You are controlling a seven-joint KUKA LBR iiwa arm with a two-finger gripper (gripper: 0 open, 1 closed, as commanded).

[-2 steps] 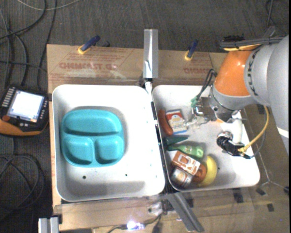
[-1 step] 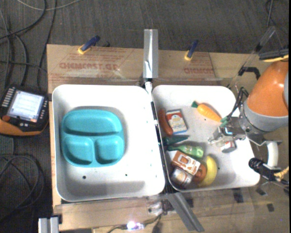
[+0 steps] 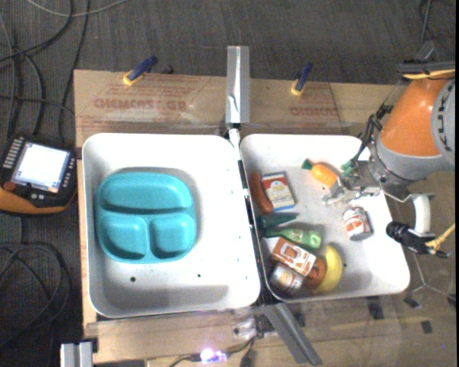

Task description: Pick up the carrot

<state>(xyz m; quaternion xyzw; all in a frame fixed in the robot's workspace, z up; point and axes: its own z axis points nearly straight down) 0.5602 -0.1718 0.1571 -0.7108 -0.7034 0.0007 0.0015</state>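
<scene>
Closing in on the carrot, grasp not yet made

I am watching the arm reaching in from the right over the right bin (image 3: 390, 277), with the gripper (image 3: 350, 180) hanging low near that bin's upper right part. The carrot (image 3: 323, 173) is lying just beside it, toward the bin's middle, orange with a green tip pointing away from the arm. I am not seeing the carrot between any part of the tool, and whether the gripper is apart or together I cannot tell from this slant, since the metal parts are blurring into the white floor.

I am judging this as the approach step, with the pick not made. The next move is calling for a small shift toward the carrot and a descent centred over its body, lined across its short width. A small red-and-white can (image 3: 356, 222) is sitting near, and a red box (image 3: 278, 190) is lying further in, so I am wanting the descent kept tight to avoid nudging either
</scene>
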